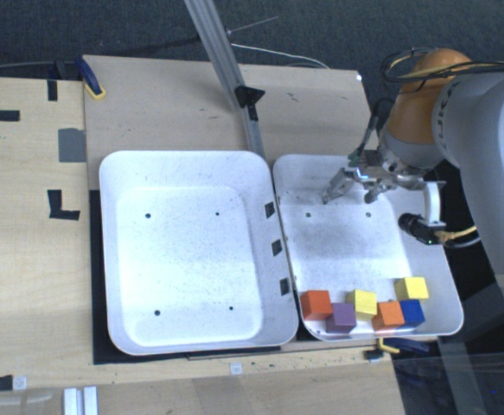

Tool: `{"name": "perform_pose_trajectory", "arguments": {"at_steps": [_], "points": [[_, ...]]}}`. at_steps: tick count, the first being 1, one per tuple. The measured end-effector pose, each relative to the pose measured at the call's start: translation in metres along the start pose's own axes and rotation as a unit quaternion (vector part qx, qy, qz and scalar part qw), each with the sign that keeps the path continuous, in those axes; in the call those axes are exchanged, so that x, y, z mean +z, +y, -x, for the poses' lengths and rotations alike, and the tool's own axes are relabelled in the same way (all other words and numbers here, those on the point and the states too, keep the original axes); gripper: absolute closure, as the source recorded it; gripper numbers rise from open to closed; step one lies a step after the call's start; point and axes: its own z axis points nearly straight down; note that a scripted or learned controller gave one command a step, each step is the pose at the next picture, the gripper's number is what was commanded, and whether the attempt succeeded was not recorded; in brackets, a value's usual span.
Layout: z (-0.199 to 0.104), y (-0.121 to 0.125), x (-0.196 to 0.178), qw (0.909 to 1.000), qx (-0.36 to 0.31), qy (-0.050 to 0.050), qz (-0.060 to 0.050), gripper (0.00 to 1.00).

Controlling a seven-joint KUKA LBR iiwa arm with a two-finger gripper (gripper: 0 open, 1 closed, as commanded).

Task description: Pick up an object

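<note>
Counting two shallow white plastic bins [182, 167] [312, 180] lying side by side. Counting six small cubes sitting in the right one: two orange [316, 303] [390, 315], two yellow [365, 303] [413, 287], one purple [344, 316], one blue [412, 313].

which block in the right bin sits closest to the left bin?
The orange block at the left end of the cluster. The purple block, both yellows, the other orange and the blue all lie further right.

no readable text, labels, brands or numbers anywhere
</note>
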Motion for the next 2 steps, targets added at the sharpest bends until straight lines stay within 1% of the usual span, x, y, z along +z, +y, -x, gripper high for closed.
{"name": "perform_pose_trajectory", "arguments": {"at_steps": [1, 2], "points": [[-0.058, 0.033, 0.020, 1.0000, -0.004, 0.001, -0.001, 0.00], [-0.092, -0.049, -0.086, 1.0000, -0.003, 0.002, 0.004, 0.00]]}}
